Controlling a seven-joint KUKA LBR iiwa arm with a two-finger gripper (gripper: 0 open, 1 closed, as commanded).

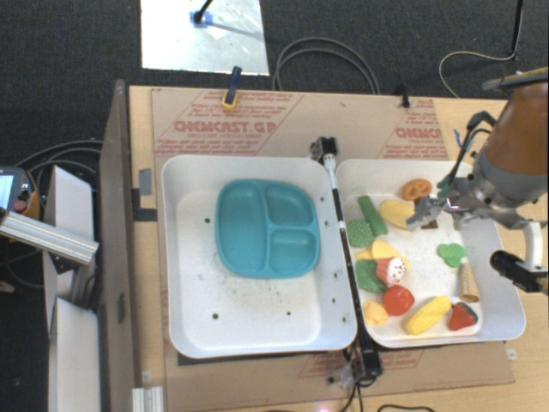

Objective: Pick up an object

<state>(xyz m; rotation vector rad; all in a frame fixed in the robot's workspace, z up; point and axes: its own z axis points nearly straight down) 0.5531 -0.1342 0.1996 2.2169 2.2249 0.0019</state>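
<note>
Hovering just right of the yellow toy (396,214), the claw (429,214)'s opening is unclear.

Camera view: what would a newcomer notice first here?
Probably the teal tray, lying alone in the left bin. Next, the bright toy foods crowding the right bin. The arm reaches in from the right, its tool over that bin's upper part.

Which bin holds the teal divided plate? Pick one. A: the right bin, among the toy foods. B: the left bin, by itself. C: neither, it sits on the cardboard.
B: the teal divided plate lies flat in the left bin, while the toy foods sit in the right bin.
</note>
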